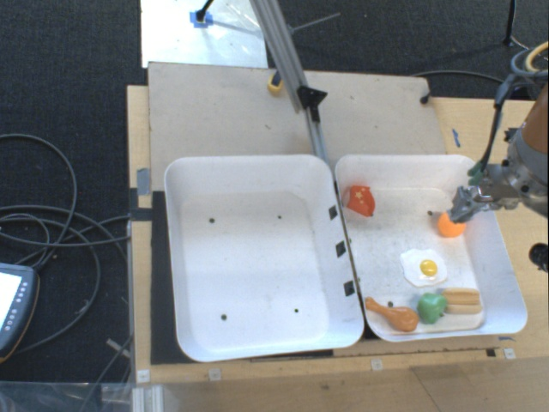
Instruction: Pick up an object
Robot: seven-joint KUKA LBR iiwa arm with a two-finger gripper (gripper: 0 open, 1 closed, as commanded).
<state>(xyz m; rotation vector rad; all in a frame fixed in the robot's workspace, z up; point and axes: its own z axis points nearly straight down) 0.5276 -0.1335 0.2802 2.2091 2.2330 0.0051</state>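
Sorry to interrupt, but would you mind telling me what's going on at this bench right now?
The grey robot arm's gripper is low in the right white bin, right at a small orange ball. A red strawberry toy, fried egg toy, brown drumstick toy, green toy and hot dog toy lie untouched in that bin.

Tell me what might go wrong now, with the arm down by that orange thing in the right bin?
1. The tool sits at the upper edge of the orange ball, not centred over it, so the ball could roll or squirt away.
2. The ball lies close to the right bin's wall, which may crowd the grasp.
3. A stray ball could bump the fried egg just below it.
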